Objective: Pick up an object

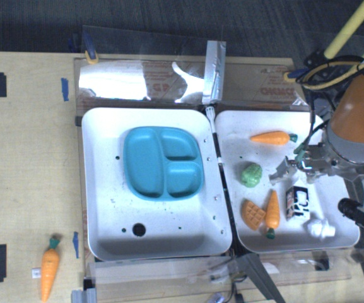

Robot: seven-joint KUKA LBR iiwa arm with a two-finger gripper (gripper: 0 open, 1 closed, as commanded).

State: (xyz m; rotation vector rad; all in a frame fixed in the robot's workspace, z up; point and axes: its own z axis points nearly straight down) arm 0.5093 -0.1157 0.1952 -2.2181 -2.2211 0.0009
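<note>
1. Camera view, looking down at a slant, gives you two white bins side by side: the left bin and the right bin.
2. You can see the gripper low over the right bin, reaching in from the right under the arm's orange band. You cannot tell from this angle how its grasp stands, and nothing is visibly caught in it.
3. Your candidates in the right bin: a carrot near the far wall, a green piece left of the gripper, a waffle-patterned orange piece touching a second carrot, a black-and-white packet, and a white item in the near right corner.
4. You will find a blue divided plate in the left bin.
5. Another carrot lies on the bench, well apart from both bins, at lower left.
</note>
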